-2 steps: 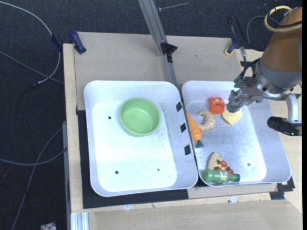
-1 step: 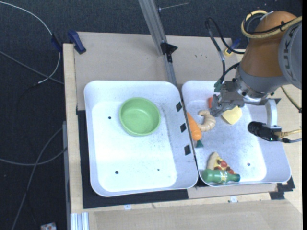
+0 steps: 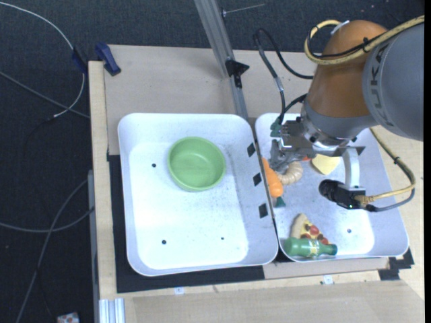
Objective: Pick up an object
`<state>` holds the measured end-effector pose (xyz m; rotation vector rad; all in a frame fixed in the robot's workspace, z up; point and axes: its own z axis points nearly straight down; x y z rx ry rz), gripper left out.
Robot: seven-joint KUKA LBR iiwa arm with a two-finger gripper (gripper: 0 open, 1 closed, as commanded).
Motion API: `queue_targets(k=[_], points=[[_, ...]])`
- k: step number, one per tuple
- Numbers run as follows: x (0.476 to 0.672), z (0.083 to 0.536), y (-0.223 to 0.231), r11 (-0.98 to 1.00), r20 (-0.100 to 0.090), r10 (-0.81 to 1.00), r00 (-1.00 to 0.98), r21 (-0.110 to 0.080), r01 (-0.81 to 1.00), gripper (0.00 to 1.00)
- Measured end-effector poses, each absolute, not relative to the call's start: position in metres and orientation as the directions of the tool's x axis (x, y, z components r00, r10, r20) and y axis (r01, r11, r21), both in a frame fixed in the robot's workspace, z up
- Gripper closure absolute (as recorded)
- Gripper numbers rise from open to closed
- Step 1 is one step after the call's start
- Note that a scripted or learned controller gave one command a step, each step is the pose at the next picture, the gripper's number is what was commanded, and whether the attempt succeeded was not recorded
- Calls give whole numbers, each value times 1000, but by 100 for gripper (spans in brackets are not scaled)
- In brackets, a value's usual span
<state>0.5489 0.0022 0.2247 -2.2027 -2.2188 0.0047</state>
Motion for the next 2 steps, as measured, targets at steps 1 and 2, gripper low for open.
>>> queue_targets(k=[1,2], points=[[524,228,60,6,6,1000,-6,-16,1000,100],[525,229,97,5,3,1000,-5,-6,1000,100]])
